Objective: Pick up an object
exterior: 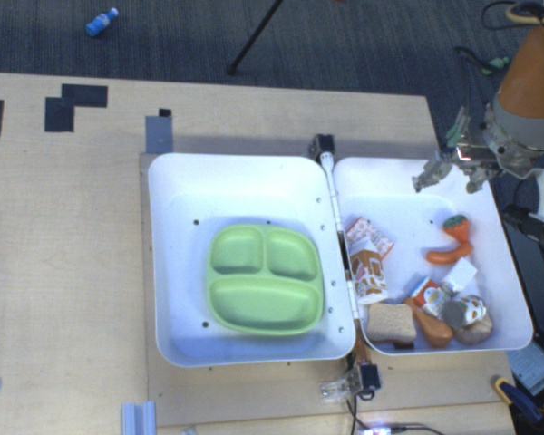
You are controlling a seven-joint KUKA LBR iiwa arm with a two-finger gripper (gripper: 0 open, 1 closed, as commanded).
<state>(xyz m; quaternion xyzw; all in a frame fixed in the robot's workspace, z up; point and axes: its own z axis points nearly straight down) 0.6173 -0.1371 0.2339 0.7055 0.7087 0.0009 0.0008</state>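
On the pale wooden bench point(63, 243) sat two white bins; beyond it lay dark carpet point(181, 25). A green divided plate point(265, 279) filled the left bin point(168, 243). Over the right bin's point(517, 306) far edge, the gripper point(449, 178) hung spread wide, holding nothing, apart from the orange carrot point(451, 243) and snack packets point(367, 256).

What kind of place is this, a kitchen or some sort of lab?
Most likely a robotics lab bench set up for grasping trials: a robot arm with its gripper over two white bins, a green divided plate, toy food such as a carrot, and carpet beyond.
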